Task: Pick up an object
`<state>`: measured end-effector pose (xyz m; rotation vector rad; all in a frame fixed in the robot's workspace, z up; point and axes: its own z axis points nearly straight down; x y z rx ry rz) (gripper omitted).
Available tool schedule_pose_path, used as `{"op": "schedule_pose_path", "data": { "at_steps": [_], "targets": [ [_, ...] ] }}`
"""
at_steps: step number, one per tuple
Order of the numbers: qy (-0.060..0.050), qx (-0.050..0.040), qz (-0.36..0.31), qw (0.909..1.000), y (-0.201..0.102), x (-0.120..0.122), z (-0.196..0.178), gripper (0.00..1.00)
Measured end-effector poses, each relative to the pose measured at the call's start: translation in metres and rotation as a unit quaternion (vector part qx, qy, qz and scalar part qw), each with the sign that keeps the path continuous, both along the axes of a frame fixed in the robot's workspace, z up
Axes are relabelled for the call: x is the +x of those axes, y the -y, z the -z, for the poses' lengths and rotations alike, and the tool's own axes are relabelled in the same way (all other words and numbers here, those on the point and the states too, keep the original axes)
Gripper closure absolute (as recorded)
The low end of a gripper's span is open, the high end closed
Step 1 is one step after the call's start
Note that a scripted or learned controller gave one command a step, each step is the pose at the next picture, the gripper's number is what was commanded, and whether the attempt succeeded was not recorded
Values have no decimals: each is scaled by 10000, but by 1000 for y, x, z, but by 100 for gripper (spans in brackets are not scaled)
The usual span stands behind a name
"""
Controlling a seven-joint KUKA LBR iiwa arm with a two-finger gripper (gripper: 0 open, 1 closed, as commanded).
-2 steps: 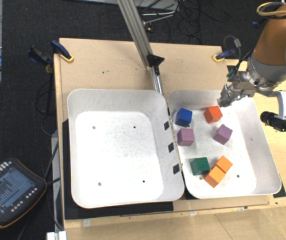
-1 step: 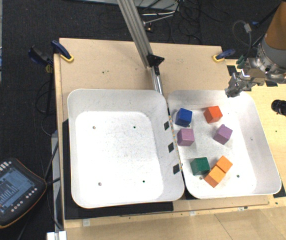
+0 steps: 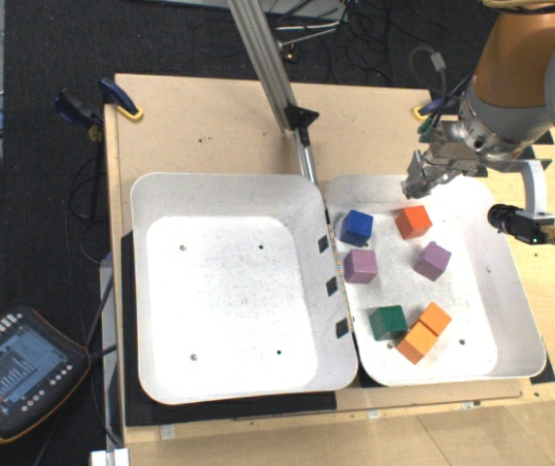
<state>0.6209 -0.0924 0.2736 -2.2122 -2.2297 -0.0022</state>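
Arm: we see the grey arm (image 3: 525, 61) with its orange band reaching in from the right, over the far right corner of the right bin.
Gripper: the gripper (image 3: 415, 188) hangs above the far edge of the right bin, just behind the red-orange cube; we cannot tell how its claw stands, and nothing shows in its grasp.
Right bin: the right bin (image 3: 510, 289) holds all seven cubes that we count.
Red-orange cube: the red-orange cube (image 3: 412, 221) lies nearest the gripper, with bare floor on all sides.
Blue cube: the blue cube (image 3: 356, 227) sits near the left wall, close to the rim shared with the other bin.
Purple cubes: one purple cube (image 3: 360, 265) lies just in front of the blue one, also near the left wall; a second purple cube (image 3: 434, 260) lies apart in the middle.
Green cube: the green cube (image 3: 388, 321) sits toward the near side, just left of the orange pair.
Orange pair: two orange cubes (image 3: 425, 332) touch each other near the front.
Open room: we see bare floor along the right wall and the near right corner.
Left bin: the left bin (image 3: 229, 280) lies beside it, the rims meeting.
Bench: the wooden bench (image 3: 210, 124) shows bare board behind both bins.
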Motion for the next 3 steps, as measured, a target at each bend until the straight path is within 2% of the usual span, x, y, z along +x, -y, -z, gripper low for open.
{"op": "schedule_pose_path", "data": {
  "at_steps": [1,2,3],
  "targets": [
    [-6,2,0,10000,-52,-1,7,100],
    [-17,3,-1,10000,-107,-15,26,100],
    [-19,-2,6,10000,-150,-37,36,100]
  ]
}}
